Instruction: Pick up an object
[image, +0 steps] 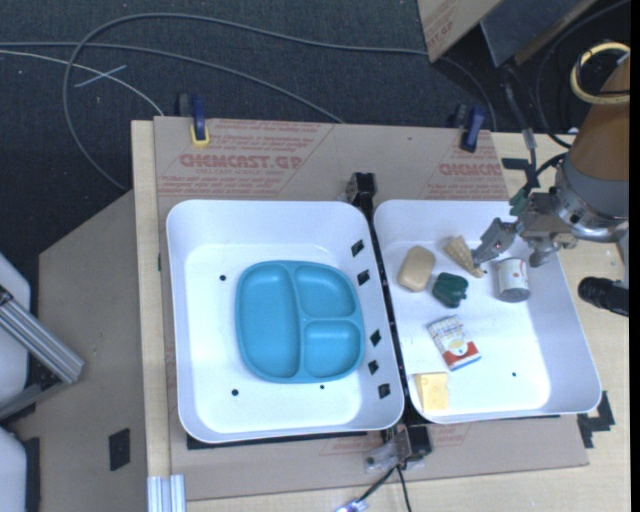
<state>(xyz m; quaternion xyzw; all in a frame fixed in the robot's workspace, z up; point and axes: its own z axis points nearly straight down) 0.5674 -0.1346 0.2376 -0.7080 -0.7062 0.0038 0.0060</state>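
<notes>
White bins sit side by side on the table, the right bin (560, 370) holding a small silver can (512, 279) just below the hand (519, 240), whose fingers are spread and pinching nothing, near a green block (450, 290).

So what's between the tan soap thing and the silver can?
In the camera view, the dark green block and a pale wedge lie between the tan bar and the silver can.
</notes>
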